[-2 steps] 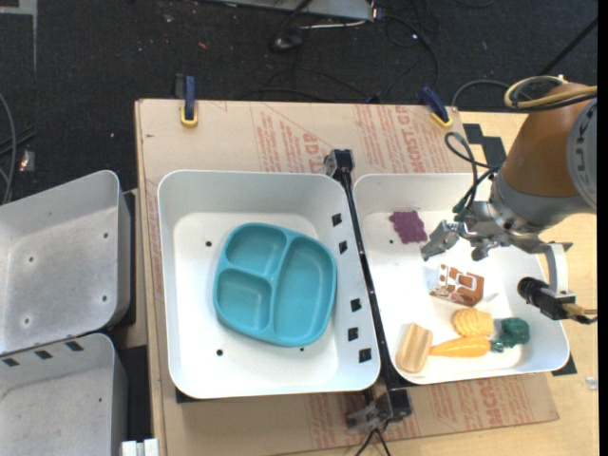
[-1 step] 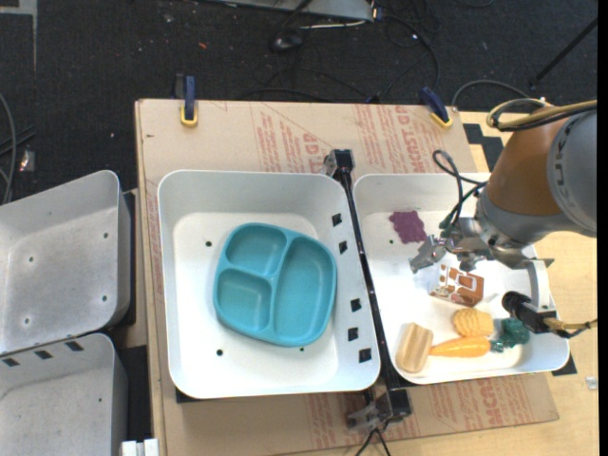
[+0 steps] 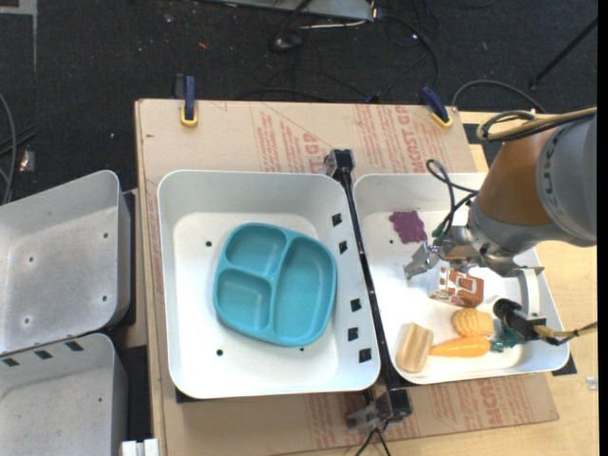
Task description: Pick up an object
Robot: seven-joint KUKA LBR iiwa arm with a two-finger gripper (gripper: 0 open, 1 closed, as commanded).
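Toys sit in the right bin (image 3: 532, 364): a carrot (image 3: 460, 348), a cookie (image 3: 472, 323), a tan block (image 3: 413, 347) and a purple piece (image 3: 408, 224). The gripper (image 3: 439, 272) hangs low over them, and I cannot tell how it is set. Nothing looks picked yet. Next it should drop onto one toy and squeeze.

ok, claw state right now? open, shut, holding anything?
Claw: cannot be told. It sits low in the right bin, above the small orange-and-white item, and nothing is visibly held.
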